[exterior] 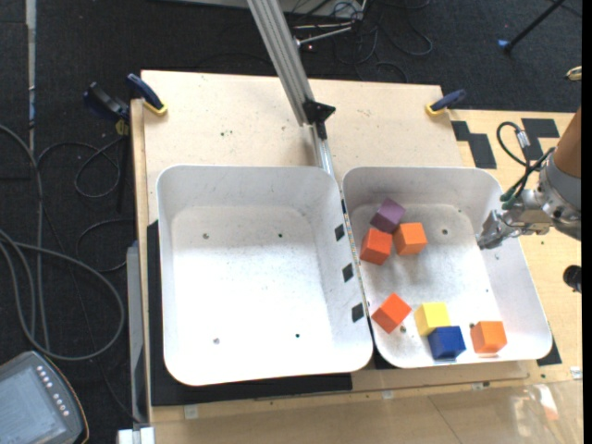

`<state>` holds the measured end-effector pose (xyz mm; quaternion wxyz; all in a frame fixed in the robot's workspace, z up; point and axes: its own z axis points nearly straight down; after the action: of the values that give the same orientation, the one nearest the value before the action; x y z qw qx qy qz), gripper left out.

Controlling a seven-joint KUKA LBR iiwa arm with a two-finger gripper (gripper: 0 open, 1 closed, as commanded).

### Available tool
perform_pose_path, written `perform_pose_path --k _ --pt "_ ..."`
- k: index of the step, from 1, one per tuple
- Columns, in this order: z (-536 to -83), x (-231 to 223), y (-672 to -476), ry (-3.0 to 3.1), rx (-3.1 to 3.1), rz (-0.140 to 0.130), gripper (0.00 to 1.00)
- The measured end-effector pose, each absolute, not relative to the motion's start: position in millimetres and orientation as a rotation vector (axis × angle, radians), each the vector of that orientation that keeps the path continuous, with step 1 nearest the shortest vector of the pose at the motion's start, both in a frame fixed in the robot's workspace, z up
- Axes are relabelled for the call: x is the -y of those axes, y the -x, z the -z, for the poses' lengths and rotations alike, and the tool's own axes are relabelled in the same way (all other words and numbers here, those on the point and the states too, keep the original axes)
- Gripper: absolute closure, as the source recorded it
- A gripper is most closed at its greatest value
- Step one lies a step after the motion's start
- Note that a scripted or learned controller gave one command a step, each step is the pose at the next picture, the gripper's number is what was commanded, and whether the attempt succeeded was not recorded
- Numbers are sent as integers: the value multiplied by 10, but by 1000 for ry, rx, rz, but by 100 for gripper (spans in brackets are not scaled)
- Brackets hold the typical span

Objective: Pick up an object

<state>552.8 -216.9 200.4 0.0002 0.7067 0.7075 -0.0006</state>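
Hovering gripper over right bin edge; grip unclear; needing to reach orange cube.

Left bin: open floor, I could pass anywhere.
Right bin, far: purple block and two orange blocks touching, no gap between.
Right bin, middle: bare floor, free room.
Right bin, near: orange, yellow, blue, orange crowd the rim.
Between bins: metal pole slants overhead.
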Motion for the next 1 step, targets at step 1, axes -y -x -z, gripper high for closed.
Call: perform_pose_path --k 1 --pt "-1953 1690 -5689 -2213 -2231 -2 100"
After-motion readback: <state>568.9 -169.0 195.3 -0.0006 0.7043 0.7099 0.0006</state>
